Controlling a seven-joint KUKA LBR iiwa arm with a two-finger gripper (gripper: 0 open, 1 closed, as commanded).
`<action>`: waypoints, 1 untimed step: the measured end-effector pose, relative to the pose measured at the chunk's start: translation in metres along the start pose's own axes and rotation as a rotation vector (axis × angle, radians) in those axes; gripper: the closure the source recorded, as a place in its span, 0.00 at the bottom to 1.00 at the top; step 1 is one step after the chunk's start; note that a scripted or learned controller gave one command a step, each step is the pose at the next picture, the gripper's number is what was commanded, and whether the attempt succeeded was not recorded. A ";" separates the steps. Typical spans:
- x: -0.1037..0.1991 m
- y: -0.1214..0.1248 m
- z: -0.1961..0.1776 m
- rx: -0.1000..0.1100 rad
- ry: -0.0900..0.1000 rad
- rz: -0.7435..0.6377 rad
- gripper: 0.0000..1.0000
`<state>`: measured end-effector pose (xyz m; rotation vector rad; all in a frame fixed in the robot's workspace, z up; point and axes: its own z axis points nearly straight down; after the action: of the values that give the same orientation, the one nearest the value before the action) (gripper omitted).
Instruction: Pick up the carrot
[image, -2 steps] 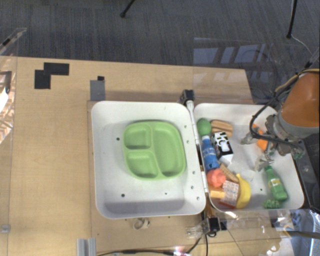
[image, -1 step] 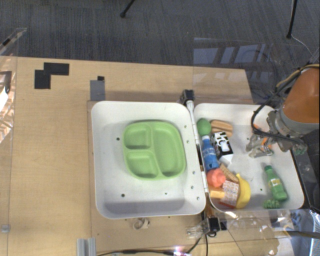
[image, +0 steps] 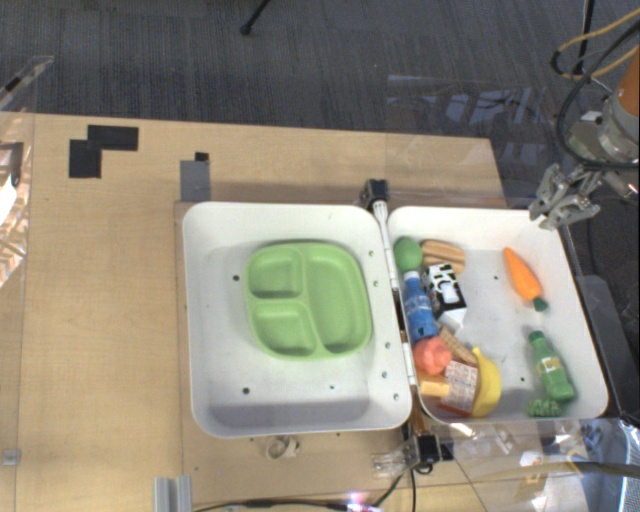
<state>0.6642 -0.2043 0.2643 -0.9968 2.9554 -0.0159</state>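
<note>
The carrot (image: 523, 276), orange with a small green end, lies alone on the floor of the right bin (image: 590, 330), near its right wall and pointing toward the upper left. My gripper (image: 566, 203) hangs above the bin's far right corner, up and to the right of the carrot and well apart from it. Its fingers are spread and nothing is between them.
A green bottle (image: 549, 370) lies below the carrot. Along the right bin's left side lie a blue bottle (image: 418, 310), a green ball (image: 407, 253), a banana (image: 487, 385) and other toy food. The left bin (image: 210, 300) holds a green divided plate (image: 305, 300).
</note>
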 end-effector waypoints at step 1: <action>-0.004 -0.007 0.169 0.004 -0.002 -0.111 1.00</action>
<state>0.6758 -0.2081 0.0954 -1.1587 2.8936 -0.0227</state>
